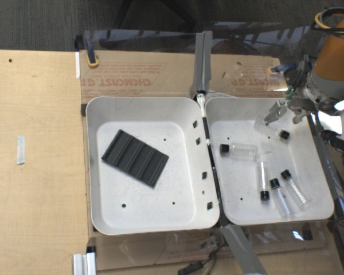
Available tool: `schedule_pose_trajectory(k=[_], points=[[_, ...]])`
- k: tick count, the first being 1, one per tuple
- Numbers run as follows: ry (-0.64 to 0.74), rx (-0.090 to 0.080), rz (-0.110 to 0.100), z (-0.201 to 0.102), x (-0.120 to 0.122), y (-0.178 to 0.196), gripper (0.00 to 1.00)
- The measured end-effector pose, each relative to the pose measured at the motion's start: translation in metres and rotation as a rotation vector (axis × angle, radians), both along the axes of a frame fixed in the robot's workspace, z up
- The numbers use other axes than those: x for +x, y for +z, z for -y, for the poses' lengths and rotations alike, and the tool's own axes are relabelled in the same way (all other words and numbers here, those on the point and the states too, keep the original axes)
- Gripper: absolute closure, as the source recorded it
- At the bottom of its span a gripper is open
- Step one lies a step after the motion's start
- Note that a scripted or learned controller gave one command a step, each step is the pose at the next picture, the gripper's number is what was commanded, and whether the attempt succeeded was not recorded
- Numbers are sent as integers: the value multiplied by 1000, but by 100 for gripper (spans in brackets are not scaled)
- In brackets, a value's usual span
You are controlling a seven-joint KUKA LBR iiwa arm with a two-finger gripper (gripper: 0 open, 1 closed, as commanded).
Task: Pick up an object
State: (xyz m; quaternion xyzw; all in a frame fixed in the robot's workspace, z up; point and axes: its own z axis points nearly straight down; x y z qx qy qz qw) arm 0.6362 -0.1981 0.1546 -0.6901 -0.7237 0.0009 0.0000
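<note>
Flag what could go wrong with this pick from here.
1. The clear vials with black caps lie close together in the right bin; a grasp may nudge neighbours or slip on the smooth tubes.
2. The claw sits near that bin's far corner, so a descent there could clip the rim.
3. The ridged black panel lies flat in the left bin, probably hard to grip.

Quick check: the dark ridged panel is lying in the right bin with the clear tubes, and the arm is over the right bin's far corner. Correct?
Not quite. The camera view shows the dark ridged panel lying alone in the left bin. The clear tubes are in the right bin, and the gripper is over that bin's far corner.
</note>
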Motion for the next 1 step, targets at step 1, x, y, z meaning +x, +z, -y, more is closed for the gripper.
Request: schedule_pose_trajectory(k=[1], points=[[67,0,2,25,-36,59,0]])
